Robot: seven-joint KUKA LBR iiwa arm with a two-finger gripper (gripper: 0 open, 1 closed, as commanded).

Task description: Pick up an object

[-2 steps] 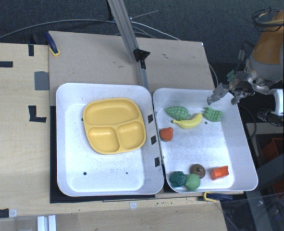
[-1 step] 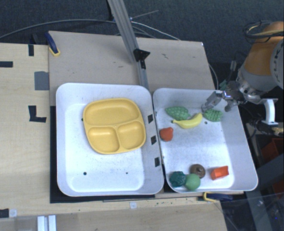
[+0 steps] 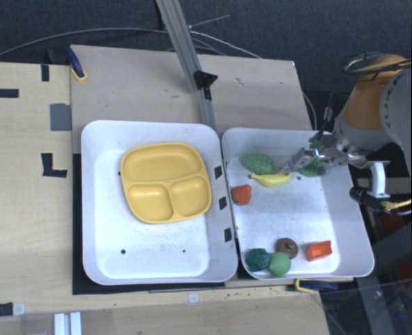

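The right bin (image 3: 345,218) has all the small stuff. Up top a yellow banana (image 3: 271,179) lies flat, its left end just below a dark green leafy piece (image 3: 258,163). An orange-red chunk (image 3: 241,195) sits by the left wall. Along the bottom: a dark teal lump (image 3: 257,259) touching a light green ball (image 3: 279,264), a brown round thing (image 3: 286,246), and an orange block (image 3: 319,250).

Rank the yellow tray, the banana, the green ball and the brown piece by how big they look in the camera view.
1. Yellow tray, by far the largest.
2. Banana.
3. Green ball.
4. Brown piece, close in size to the ball, so the last two places are unsure.
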